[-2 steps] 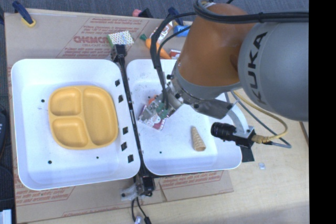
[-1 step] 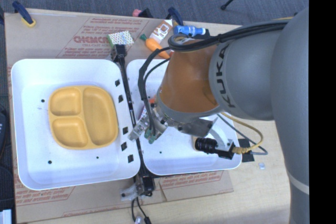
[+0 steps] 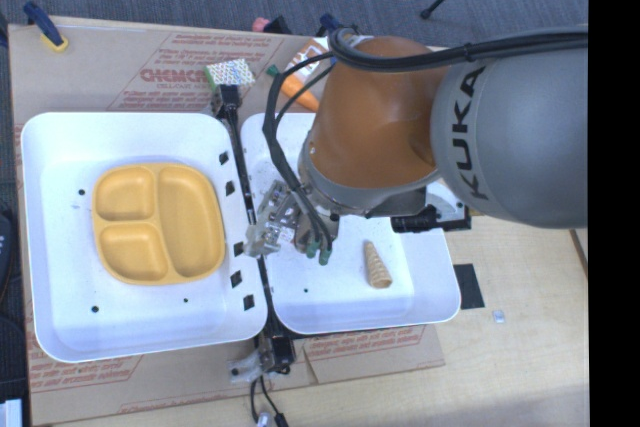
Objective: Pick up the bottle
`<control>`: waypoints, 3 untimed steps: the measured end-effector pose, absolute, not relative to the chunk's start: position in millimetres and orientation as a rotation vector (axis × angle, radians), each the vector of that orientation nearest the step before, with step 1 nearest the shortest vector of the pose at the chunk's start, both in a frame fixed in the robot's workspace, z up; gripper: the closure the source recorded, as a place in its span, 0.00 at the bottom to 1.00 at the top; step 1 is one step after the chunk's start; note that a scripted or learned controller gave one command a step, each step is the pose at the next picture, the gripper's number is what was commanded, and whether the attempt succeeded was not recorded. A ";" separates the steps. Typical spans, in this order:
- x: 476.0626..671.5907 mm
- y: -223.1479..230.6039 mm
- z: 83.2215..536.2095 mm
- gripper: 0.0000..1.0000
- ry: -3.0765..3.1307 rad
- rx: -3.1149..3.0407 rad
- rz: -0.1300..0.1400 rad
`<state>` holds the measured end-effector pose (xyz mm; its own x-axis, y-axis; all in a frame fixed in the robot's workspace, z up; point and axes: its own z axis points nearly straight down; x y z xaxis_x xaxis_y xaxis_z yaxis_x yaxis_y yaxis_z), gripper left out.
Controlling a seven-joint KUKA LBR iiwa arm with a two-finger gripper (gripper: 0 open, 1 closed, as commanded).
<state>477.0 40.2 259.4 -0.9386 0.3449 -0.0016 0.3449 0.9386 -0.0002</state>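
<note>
My gripper (image 3: 289, 230) hangs low over the left part of the right bin (image 3: 430, 300), close to the divider between the bins. The big orange wrist hides most of the bin behind it. An orange and white object (image 3: 297, 85), which may be the bottle, peeks out at the bin's far left corner, mostly covered by the arm and cables. It lies well behind the gripper. I see nothing clearly between the gripper's tips.
A tan ridged cone (image 3: 377, 265) lies in the right bin, just right of the gripper. The left bin (image 3: 50, 315) holds a yellow divided plate (image 3: 158, 222). Black clips run along the divider (image 3: 243, 215). Cardboard lies under both bins.
</note>
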 end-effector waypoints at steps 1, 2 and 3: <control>477.1 38.7 261.2 1.00 3.139 0.043 -0.001; 477.0 -12.3 317.7 1.00 3.139 0.061 -0.003; 475.8 3.0 191.0 1.00 3.142 0.143 -0.001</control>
<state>475.8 3.0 191.0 -0.9959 0.0906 0.0037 0.0906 0.9959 -0.0007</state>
